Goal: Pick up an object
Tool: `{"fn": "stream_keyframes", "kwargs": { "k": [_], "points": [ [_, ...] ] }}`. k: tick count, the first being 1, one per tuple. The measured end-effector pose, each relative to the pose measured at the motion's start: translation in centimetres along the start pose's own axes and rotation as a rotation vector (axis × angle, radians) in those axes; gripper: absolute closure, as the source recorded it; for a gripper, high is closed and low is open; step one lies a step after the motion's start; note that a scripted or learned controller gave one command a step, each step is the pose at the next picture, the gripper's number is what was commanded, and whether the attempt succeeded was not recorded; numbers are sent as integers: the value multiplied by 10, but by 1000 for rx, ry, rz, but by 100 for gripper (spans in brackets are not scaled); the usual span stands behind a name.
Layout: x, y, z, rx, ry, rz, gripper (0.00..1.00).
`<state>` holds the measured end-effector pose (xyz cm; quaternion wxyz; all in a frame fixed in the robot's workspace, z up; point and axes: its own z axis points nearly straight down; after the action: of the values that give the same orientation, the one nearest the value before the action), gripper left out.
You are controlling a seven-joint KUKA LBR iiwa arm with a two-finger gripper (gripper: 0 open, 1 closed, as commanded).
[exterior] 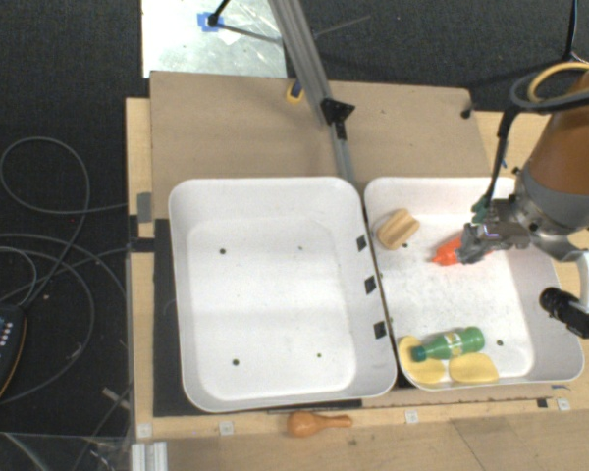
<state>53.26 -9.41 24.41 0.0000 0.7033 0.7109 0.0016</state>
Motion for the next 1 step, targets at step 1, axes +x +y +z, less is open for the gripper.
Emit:
{"fn": "stream_keyframes", "kwargs": {
  "k": [1],
  "points": [
    [53, 16, 12, 1, 0, 0, 100]
  ]
}}
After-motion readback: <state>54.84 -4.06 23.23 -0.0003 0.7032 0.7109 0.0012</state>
